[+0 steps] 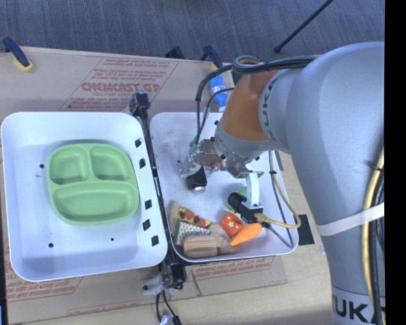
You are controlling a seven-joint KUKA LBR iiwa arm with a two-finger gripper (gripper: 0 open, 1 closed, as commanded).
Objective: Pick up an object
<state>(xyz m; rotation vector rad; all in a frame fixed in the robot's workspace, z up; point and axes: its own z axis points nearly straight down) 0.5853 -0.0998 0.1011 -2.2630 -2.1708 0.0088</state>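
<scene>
Arm: the grey KUKA arm with an orange band [247,110] reached in from the right and hung over the upper middle of the right bin.
Bench: the cardboard-covered bench [108,80] carried both bins side by side.
Left bin: the shallow white left bin [20,181] lay well to the left of the jaws and held a green three-compartment plastic plate [93,183].
Right bin: the shallow white right bin [166,141] sat directly under the jaws.
Jaws: the two-finger gripper [197,175] pointed down near the bin floor; whether the jaws stood open or closed could not be told, and nothing was seen between them.
Targets: a small heap lay below the jaws along the bin's near edge, with a tan wooden block [199,248], a patterned wedge-shaped toy [189,217] and an orange toy carrot [245,233].
Handling: these looked light, stiff and not fragile. The carrot probably suits a grip across its narrow middle; its smooth taper could slip. The block's flat sides look safer.
</scene>
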